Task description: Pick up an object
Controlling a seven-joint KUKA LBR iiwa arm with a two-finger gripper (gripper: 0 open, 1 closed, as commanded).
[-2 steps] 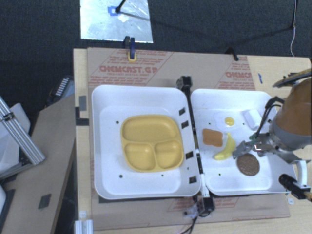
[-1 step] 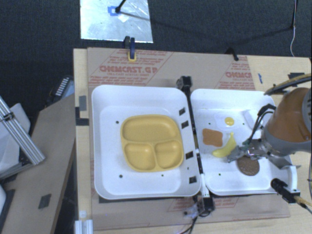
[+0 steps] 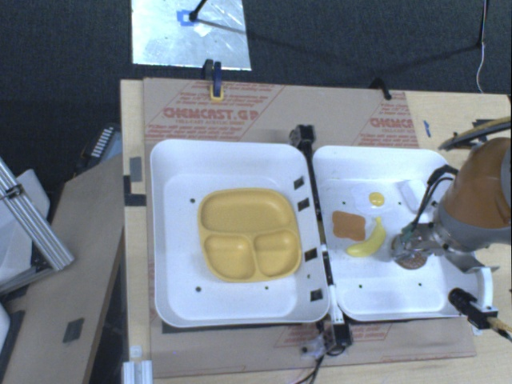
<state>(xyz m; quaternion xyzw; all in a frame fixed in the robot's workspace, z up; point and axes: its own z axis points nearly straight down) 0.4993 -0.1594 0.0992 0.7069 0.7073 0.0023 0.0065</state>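
Reaching in from the right edge of the frame, the grey arm with its orange band (image 3: 480, 184) hangs low over the right-hand shallow white plastic bin (image 3: 352, 298), its two-finger gripper (image 3: 410, 250) lowered toward the bin floor at centre right. The tip is a dark, blurred cluster from this height, so I cannot tell whether the fingers stand wide, narrow or closed on anything; nothing can be made out between them.

Three small items lie loose in that bin, all left of the gripper. A curved yellow toy banana (image 3: 367, 241) rests nearest, just beside the tip but seemingly apart from it. A flat brown slab shaped like a slice of toast (image 3: 349, 225) touches or nearly touches the banana's upper left side. A small round yellow piece (image 3: 376, 200) sits above both, near the bin's middle. Any of these would serve as the object to pick up, and the banana looks the likeliest target given how close the tool is.

The left-hand white bin (image 3: 172, 238) holds a yellow moulded plastic tray with three compartments (image 3: 248, 234), lying flat in its centre, well apart from the arm. It probably serves as another candidate, or simply as clutter.

Judging by the pose, the grasp attempt is at its lowest point, with lifting not yet done.
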